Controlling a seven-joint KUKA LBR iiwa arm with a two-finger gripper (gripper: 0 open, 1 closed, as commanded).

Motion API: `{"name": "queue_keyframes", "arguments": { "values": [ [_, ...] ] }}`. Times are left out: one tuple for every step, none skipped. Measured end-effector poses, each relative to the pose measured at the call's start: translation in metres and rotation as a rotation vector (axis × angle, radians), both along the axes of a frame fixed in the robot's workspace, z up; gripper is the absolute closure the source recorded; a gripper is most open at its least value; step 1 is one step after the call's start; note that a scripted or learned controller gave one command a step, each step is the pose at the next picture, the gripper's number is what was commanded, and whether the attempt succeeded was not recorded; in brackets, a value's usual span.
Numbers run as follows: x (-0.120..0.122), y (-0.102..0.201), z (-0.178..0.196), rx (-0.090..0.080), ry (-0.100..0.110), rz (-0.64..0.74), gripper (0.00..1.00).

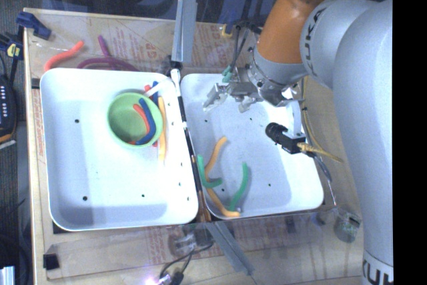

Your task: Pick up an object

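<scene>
Hovering over the top of the right bin (pixel 303 193), the claw (pixel 230 95) looks spread, nothing between its fingers. Nearest pickable stuff is the orange strip (pixel 216 155) and green strip (pixel 241 185) lying low in that bin, well apart from it. They look light, bendy and rubbery, so pinching across the narrow middle seems safest; ends would probably flop.

Grey arm bent low, gripper (pixel 230 95) fingers apart

I see a bowl (pixel 135 119) sitting in the left bin (pixel 80 197). Curved strips (pixel 223 177) lie in the right bin (pixel 300 190), toward its near left corner.
</scene>
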State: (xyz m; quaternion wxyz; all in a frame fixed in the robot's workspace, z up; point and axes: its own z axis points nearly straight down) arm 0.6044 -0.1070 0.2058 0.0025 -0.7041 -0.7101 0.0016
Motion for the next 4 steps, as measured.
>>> {"name": "queue_keyframes", "arguments": {
  "values": [
    [-0.036,-0.02,-0.114,-0.002,-0.003,0.076,0.0],
    [-0.036,-0.021,-0.104,-0.005,-0.002,0.082,1.0],
    [-0.036,-0.021,-0.104,-0.005,-0.002,0.082,0.0],
    [-0.035,-0.021,-0.095,-0.008,0.0,0.089,1.0]
  ]
}}
